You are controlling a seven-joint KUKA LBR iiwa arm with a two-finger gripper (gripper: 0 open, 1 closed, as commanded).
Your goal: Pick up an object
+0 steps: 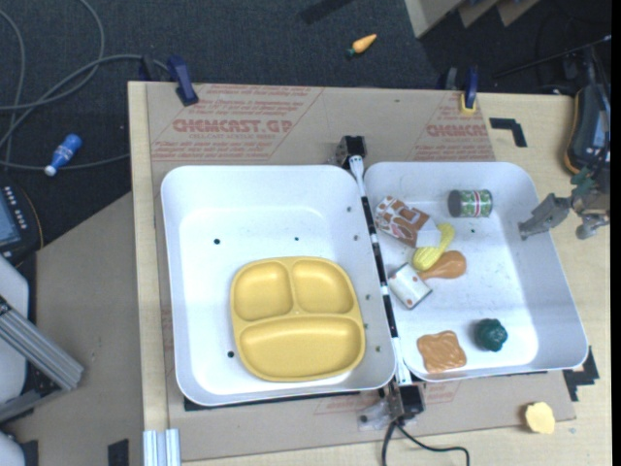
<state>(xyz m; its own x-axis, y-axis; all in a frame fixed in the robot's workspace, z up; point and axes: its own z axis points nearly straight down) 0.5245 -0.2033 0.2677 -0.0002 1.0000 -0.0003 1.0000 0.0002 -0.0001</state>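
Observation:
The right bin [543, 289] holds several small items: a green can [471, 203] at the back, a brown and white packet [400, 219], a yellow banana [434, 248], an orange-brown drumstick [448, 266], a white box [409, 286], a brown toast slice [441, 350] and a dark green lump [491, 334]. My gripper [563, 223] hangs over the bin's right rim, to the right of the can, and it is open with nothing between its fingers.
The left bin [194, 212] carries a yellow divided plate [296, 318]. A yellow piece [539, 417] lies on the bench at the front right. On the floor are an orange bit [363, 43] and a blue bottle [64, 152].

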